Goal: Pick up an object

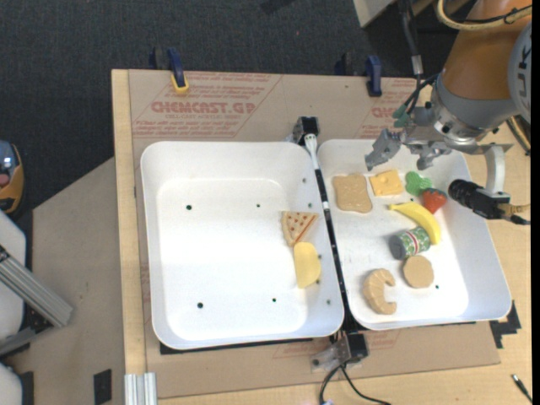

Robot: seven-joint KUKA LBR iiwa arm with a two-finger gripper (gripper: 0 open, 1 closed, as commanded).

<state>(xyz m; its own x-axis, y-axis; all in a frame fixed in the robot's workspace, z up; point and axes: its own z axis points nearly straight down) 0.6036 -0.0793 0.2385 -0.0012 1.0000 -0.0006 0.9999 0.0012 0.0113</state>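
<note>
Gripper [402,152] hangs with fingers spread, nothing between them, over right bin [489,298] far edge. Cheese square [387,183] lies just below it, toast [352,193] beside, down-left.

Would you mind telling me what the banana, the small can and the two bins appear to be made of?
The banana looks like moulded plastic toy food: uniform yellow, smooth surface. The small can may be plastic or metal, judging by its greyish end and green label; it is too small to settle. The bins look like thin glossy white plastic with rounded rims.
</note>
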